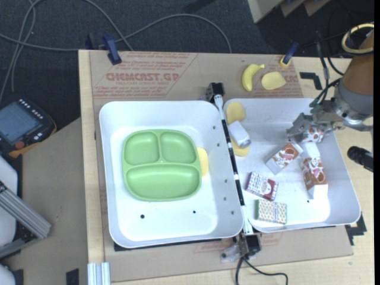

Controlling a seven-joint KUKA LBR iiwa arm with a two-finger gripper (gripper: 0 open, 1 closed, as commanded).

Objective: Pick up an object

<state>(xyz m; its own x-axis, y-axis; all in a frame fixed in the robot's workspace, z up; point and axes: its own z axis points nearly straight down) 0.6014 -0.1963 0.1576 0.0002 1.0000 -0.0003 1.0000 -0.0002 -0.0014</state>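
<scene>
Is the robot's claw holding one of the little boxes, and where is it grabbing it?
It cannot be told. The gripper is low in the right bin, right over a small red-and-white carton, but the view does not show the carton between its fingers.
</scene>
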